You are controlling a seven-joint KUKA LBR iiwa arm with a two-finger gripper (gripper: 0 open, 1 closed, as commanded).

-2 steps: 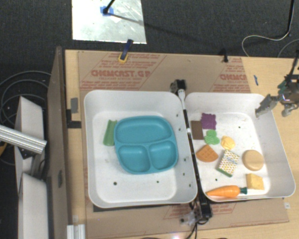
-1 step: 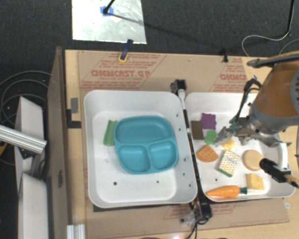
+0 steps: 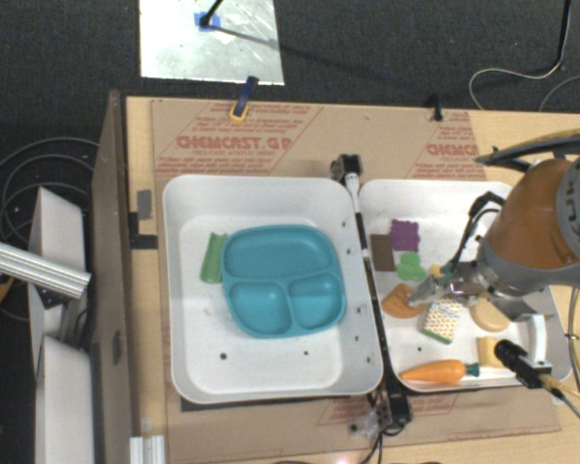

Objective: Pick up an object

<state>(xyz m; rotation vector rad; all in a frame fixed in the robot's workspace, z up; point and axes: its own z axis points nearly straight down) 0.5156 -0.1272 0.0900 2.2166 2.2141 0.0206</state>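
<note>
Your claw (image 3: 443,283) is hanging low over the middle of the right bin (image 3: 522,193), with the grey arm and its orange band (image 3: 536,220) reaching in from the right. You cannot tell from this angle whether it is spread or pressed together, and nothing is visibly sitting in its grip. Just under its near side, a pale block with a dotted pattern (image 3: 444,321) is lying tilted on the bin floor, seemingly touching the tip of the tool. To the left of the claw, an orange-brown rounded piece (image 3: 398,303) is resting, and just beyond that a small green piece (image 3: 410,267) is sitting beside a purple block (image 3: 404,233) on the far side. A dark brown flat piece (image 3: 382,251) is lying against the left wall of this bin. Along the near rim, a toy carrot (image 3: 435,371) is lying on its side, with a yellowish block (image 3: 491,347) to its right. A tan round piece (image 3: 487,313) is peeking out from beneath the wrist.

Over in the left bin (image 3: 188,259), a blue divided plate (image 3: 282,278) is sitting in the middle, with a green strip (image 3: 212,257) lying just beside its left edge.
</note>
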